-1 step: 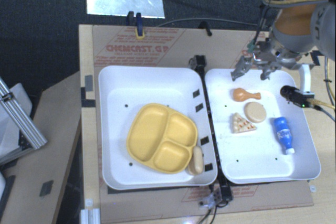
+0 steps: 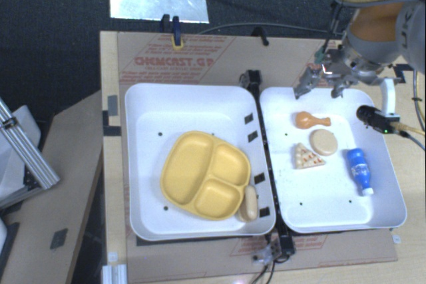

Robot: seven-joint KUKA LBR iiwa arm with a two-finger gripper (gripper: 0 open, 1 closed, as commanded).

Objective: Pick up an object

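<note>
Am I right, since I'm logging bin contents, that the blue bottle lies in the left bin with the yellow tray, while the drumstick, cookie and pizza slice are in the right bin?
Not quite. The camera view shows the blue bottle in the right bin, beside the cookie, drumstick and pizza slice. The yellow tray is in the left bin, as you said.

Two bins sit side by side at mid-frame. The left bin (image 2: 143, 110) holds a divided plate (image 2: 205, 174) near its centre, with a bread roll (image 2: 249, 203) touching the plate's lower right edge. In the right bin (image 2: 383, 209), a drumstick (image 2: 311, 120) lies toward the top, a round biscuit (image 2: 324, 142) just below it, a pizza slice (image 2: 307, 157) to the biscuit's lower left, and a bottle (image 2: 359, 171) at the right.
</note>
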